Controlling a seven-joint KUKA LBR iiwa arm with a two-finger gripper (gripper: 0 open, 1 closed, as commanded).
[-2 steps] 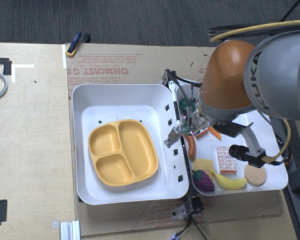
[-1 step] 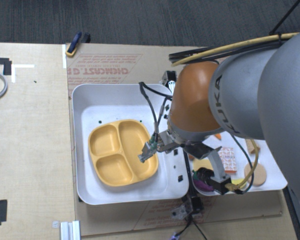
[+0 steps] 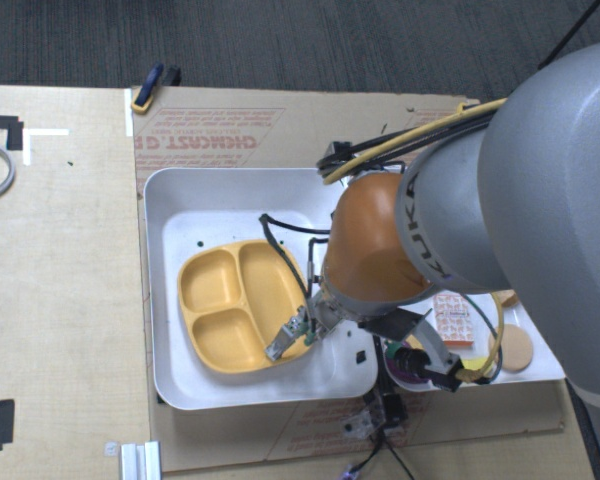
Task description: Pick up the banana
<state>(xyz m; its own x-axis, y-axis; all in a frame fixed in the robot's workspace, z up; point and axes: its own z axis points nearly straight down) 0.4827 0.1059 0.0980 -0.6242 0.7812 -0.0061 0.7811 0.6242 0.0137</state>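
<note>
My gripper (image 3: 292, 336) hangs low over the right edge of a yellow divided plate (image 3: 225, 298) in the left bin (image 3: 170, 268). The arm's orange band (image 3: 370, 243) and grey body cover most of the right bin. A small curved yellow piece (image 3: 476, 366), possibly the banana, peeks out under the arm near the right bin's front edge. The rest of it is hidden. The gripper is well to the left of that piece, apart from it.
A red-and-white packet (image 3: 452, 318), a tan round piece (image 3: 518, 348) and a purple cup (image 3: 410, 366) lie in the right bin beside the arm. Cables (image 3: 280, 230) trail over the plate. A blue clip (image 3: 148, 86) sits on the cardboard behind the bins.
</note>
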